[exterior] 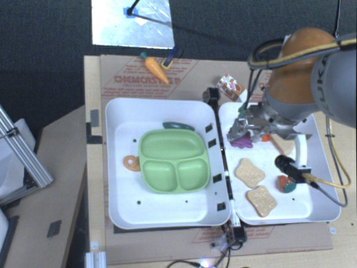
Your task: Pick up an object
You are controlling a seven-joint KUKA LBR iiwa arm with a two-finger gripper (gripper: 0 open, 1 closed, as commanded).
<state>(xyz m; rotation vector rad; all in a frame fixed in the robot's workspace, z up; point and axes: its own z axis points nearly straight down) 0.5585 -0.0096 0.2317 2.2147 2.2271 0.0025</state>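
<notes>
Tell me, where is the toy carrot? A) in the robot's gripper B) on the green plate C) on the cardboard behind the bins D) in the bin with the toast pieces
C: the toy carrot lies on the cardboard behind the two bins, outside both, far from the green plate and the gripper.

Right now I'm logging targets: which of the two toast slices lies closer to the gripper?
The upper toast slice, just below the gripper; the other toast slice lies lower, nearer the bin's bottom edge.
</notes>
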